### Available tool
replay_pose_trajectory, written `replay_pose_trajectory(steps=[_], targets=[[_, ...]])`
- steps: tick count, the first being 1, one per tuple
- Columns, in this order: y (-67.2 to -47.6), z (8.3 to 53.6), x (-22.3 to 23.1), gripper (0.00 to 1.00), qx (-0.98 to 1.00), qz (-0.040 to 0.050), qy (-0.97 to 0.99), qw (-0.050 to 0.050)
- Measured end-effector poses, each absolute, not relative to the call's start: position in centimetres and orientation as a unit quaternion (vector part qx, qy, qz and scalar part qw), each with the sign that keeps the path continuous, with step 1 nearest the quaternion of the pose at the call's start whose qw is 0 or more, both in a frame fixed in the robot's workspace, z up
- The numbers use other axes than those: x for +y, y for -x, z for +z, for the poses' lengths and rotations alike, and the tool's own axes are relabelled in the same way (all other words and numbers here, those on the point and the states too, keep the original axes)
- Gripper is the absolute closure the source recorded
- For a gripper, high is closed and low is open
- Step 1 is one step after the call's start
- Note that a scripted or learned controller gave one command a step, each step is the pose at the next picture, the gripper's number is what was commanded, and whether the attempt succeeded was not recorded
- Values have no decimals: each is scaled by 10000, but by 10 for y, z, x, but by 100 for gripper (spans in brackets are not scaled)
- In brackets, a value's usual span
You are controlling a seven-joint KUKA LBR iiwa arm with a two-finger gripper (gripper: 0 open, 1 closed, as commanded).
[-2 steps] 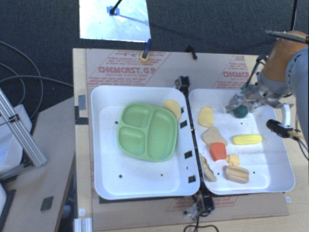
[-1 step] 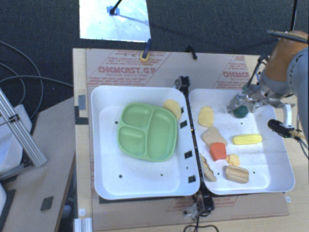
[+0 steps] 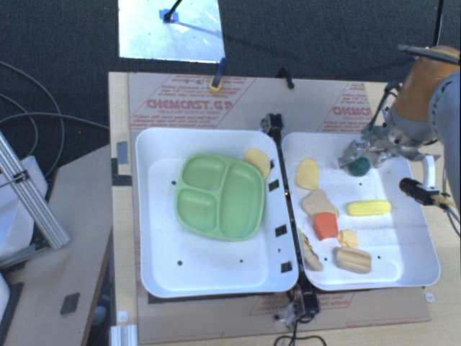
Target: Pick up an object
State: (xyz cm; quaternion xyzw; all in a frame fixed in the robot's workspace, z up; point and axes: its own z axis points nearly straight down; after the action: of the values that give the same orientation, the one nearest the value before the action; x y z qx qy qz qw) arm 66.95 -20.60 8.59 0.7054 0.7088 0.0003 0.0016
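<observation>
- The worktop (image 3: pixel 180 96) carries two shallow white bins side by side, on a printed cardboard sheet.
- The left bin (image 3: pixel 158 265) holds a green divided tray (image 3: pixel 220 195), with a pale yellow round piece (image 3: pixel 257 160) at the tray's upper right corner, touching or just beside it.
- The right bin (image 3: pixel 410 254) holds the toy foods: a yellow piece (image 3: pixel 307 173) near the divider, a tan piece (image 3: pixel 318 203) below it, an orange-red block (image 3: pixel 325 226), a corn cob (image 3: pixel 369 207), a small yellow bit (image 3: pixel 348 237), a bread-roll shape (image 3: pixel 353 259) and a beige strip (image 3: pixel 310 251) along the divider.
- The grey arm (image 3: pixel 432 92) reaches in over the right bin's upper corner.
- The end effector (image 3: pixel 364 156) sits low there; whether it is open or closed I cannot tell.
- A small dark green object (image 3: pixel 358 166) lies right at its tip, possibly touching it.
</observation>
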Motion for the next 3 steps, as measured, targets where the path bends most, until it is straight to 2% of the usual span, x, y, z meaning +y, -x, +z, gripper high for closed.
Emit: replay_pose_trajectory(steps=[3], targets=[[-670,86,-206,0,7085,2,-7057,17]])
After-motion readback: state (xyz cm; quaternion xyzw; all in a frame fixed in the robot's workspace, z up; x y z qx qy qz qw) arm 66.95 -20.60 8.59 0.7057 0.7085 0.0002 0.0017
